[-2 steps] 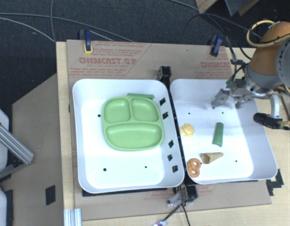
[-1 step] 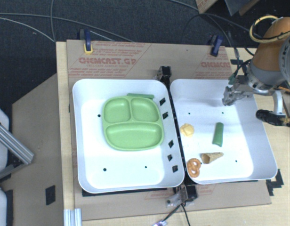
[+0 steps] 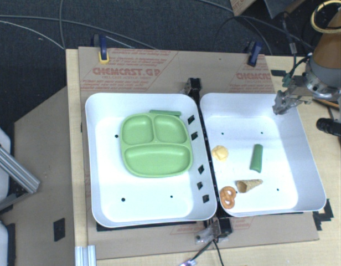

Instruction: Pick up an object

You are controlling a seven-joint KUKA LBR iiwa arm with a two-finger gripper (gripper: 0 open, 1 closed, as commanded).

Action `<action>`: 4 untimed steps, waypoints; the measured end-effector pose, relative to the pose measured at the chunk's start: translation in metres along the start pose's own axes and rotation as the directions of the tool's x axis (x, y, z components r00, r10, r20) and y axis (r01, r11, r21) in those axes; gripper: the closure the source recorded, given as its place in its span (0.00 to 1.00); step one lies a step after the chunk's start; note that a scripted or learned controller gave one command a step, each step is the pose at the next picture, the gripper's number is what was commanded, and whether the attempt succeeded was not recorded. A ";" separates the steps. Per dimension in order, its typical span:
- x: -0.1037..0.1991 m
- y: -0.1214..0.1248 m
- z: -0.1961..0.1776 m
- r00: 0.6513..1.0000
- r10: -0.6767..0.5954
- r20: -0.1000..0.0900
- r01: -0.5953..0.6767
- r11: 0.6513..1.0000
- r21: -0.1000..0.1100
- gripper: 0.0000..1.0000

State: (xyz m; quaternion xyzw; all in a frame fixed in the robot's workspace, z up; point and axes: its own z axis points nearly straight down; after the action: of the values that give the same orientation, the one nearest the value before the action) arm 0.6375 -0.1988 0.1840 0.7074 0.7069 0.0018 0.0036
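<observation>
A: Where's the gripper (image 3: 282,103) sitting right now?

B: It's hanging over the back right corner of the right bin (image 3: 303,148), nothing between it and the floor there. Whether it's open or closed, I'm not able to tell, too small and dark.

A: Candidate objects?

B: All lying in the right bin's front half. The green stick (image 3: 256,158) is lying near the middle, long axis running nearly front to back, top end leaning slightly right. The cone (image 3: 248,185) is lying just in front of it, tip pointing left toward the pretzel (image 3: 228,196), wide end facing right. The yellow piece (image 3: 219,153) is sitting near the left wall. The green divided plate (image 3: 156,146) is resting in the left bin (image 3: 104,193).

A: Risks?

B: I'm guessing a few. Everything is lying well apart from the gripper, so it's needing a long reach. If closing along the stick's length instead of across it, it's probably sliding out. Cone and pretzel are nearly touching, so a descent there is likely nudging one or catching both.
</observation>
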 end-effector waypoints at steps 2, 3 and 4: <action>-0.006 0.004 -0.066 1.000 -0.002 -0.001 0.002 1.000 0.004 1.00; 0.056 0.004 -0.069 1.000 -0.007 -0.006 0.007 1.000 0.008 1.00; 0.104 -0.002 -0.056 1.000 -0.006 -0.006 0.006 1.000 0.011 1.00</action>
State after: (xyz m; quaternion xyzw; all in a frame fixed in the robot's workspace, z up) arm 0.6354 -0.0947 0.2399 0.7052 0.7090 0.0000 -0.0022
